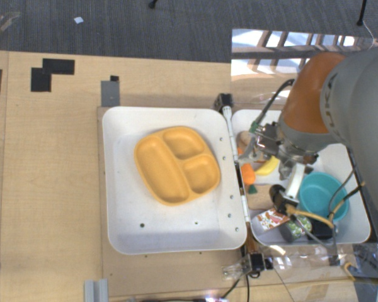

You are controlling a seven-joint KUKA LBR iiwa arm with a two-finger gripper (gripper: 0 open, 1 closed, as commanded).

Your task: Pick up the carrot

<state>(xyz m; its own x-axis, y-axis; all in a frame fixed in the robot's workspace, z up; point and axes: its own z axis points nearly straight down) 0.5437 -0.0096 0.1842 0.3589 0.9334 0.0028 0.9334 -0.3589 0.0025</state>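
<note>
The carrot (248, 173) is a small orange piece with a green end, lying at the left side of the right bin (363, 226). The arm reaches in from the right, and my gripper (263, 145) hangs low over the bin's left half, just above and to the right of the carrot. Metal parts of the wrist hide the fingertips. A yellow banana-like piece (268, 165) lies right under the gripper, beside the carrot.
The left bin (123, 225) holds a yellow three-compartment plate (176, 163). In the right bin sit a teal bowl (323, 195), a small printed packet (272, 219), a dark can (294, 230) and a brownish item (243, 137) near the divider.
</note>
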